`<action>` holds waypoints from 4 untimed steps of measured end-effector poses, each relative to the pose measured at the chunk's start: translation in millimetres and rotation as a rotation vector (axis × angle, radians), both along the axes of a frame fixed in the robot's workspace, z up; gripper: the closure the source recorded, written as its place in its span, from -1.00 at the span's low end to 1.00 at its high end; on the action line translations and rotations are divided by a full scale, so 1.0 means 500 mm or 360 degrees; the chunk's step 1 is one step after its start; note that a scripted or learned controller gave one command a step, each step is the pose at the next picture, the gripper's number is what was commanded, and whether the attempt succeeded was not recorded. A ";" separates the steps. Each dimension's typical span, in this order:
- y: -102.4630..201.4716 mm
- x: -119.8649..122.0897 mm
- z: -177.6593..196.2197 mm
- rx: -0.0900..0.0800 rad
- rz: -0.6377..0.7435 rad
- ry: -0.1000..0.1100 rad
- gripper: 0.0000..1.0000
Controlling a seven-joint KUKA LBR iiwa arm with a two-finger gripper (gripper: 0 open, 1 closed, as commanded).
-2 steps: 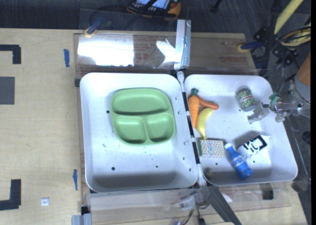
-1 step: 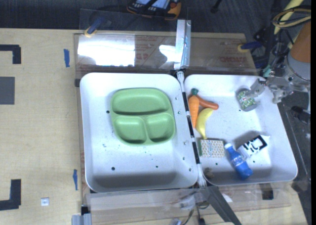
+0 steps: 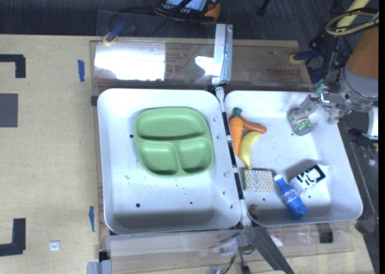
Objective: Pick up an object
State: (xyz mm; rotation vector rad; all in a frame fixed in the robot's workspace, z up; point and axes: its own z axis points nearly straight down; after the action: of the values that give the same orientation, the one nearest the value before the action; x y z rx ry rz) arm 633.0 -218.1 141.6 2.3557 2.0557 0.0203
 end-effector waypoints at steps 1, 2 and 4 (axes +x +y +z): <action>0.005 0.006 -0.003 -0.0009 -0.0008 -0.0028 -1.00; 0.006 0.006 -0.004 -0.0012 0.0020 -0.0033 -1.00; 0.046 -0.068 -0.109 0.0018 -0.0072 0.0026 -1.00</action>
State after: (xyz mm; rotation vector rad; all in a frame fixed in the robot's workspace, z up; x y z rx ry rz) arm 599.1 -195.2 87.2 2.4164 2.0139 0.0119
